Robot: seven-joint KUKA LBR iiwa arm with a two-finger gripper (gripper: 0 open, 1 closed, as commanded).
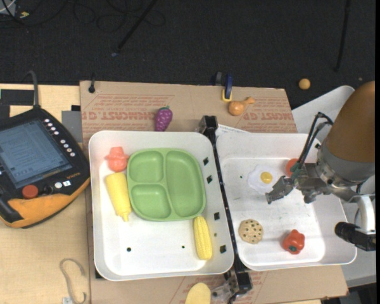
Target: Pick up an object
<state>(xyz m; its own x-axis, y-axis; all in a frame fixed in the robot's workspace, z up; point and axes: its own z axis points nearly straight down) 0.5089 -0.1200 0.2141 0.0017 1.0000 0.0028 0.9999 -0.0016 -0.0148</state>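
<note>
End effector [291,192] hangs inside the right bin [342,255], fingers spread with nothing between them. Taking the fried egg toy [261,178] as landmark: the end effector sits just beside it on the arm's side; the cookie [251,231] lies near, toward the bin's front edge; the red pepper [293,241] lies further off, front-right. Judgement: no grasp made; approach, closure and lift all remain outstanding.

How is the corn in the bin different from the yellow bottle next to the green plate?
The corn is bumpy and lies below the green plate; the yellow bottle is smooth and lies at the plate's left. The bottle looks bigger and fatter than the corn. Both are yellow, lying flat in the left bin.
</note>
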